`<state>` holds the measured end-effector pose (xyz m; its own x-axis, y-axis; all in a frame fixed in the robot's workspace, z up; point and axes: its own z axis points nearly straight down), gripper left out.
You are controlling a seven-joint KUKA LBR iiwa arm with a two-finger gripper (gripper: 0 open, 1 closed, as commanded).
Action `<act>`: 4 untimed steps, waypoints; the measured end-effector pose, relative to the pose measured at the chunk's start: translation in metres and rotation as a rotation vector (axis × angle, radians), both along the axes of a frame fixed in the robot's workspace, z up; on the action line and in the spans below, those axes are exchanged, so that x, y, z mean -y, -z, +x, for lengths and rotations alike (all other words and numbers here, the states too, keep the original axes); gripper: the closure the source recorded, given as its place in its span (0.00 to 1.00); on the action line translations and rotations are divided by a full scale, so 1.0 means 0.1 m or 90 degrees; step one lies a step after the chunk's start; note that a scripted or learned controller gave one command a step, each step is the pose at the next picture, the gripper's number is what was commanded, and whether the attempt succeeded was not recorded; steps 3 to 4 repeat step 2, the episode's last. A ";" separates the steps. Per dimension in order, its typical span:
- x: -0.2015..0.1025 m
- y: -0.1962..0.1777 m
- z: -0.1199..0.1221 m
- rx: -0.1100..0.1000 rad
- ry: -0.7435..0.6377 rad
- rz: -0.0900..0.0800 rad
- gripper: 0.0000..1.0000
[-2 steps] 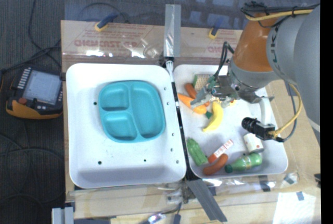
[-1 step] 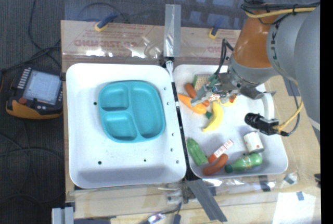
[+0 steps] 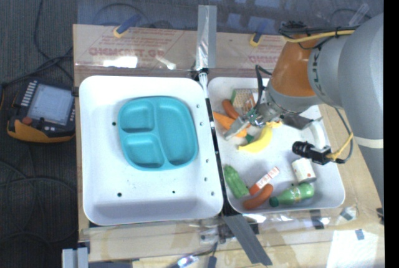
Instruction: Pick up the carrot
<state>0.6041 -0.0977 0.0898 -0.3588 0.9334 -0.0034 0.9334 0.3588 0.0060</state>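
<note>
Pick-up of the carrot, approach and grasp stage. The end effector [image 3: 244,123] sits low in the right bin [image 3: 277,154], among a cluster of toy foods. Whether it is open or closed cannot be told from this angle, and nothing can be seen held in it.

The carrot [image 3: 222,119] lies just beside the end effector, on the side toward the other bin and close to the dividing wall. Its long axis is flat on the bin floor and slanted, with one end toward the far corner of the bin and the other running in under the end effector. Which end is the tip cannot be made out. A second orange-red piece [image 3: 230,108] lies just beyond it, and a banana [image 3: 257,141] lies just on the near side of the end effector.

The step in hand appears to be settling onto the carrot. The next move would call for closing across the short axis, clear of the banana and the neighbouring piece, and then a straight lift.

Farther from the end effector, toward the near rim, lie a green cucumber [image 3: 235,181] and a sausage [image 3: 259,196]. Well apart from it, the left bin [image 3: 100,198] holds a blue divided plate [image 3: 157,133].
</note>
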 end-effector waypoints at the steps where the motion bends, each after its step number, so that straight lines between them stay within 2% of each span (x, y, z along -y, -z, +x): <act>1: -0.02 -0.10 0.01 0.002 -0.001 0.002 1.00; 2: -0.88 -0.93 0.45 -0.005 0.080 -0.002 1.00; 4: -0.88 -0.93 0.45 -0.005 0.080 -0.002 1.00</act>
